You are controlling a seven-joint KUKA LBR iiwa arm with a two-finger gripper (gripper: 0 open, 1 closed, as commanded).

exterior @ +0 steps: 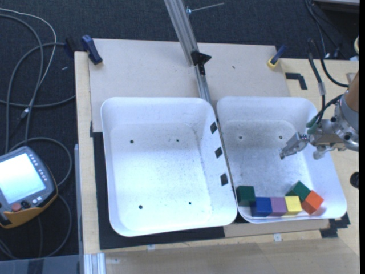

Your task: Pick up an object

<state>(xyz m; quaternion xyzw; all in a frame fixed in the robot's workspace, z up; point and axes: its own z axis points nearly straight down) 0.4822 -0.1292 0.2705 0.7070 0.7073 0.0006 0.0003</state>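
Several small blocks lie along the near edge of the right bin (268, 110): a dark green block (246, 194), a blue one (262, 206), a purple one (278, 205), a yellow one (293, 204), a green one (299, 188) and an orange one (312, 201). My gripper (304, 149) hangs over the right side of this bin, above and behind the blocks. It is open, with one finger (291, 146) reaching left and nothing between the fingers. It touches no block.
The left bin (114, 113) sits beside the right one, with black clips on the shared wall. A slanted metal pole (181, 24) stands behind the bins. A teach pendant (23, 181) lies off the bench at the left.
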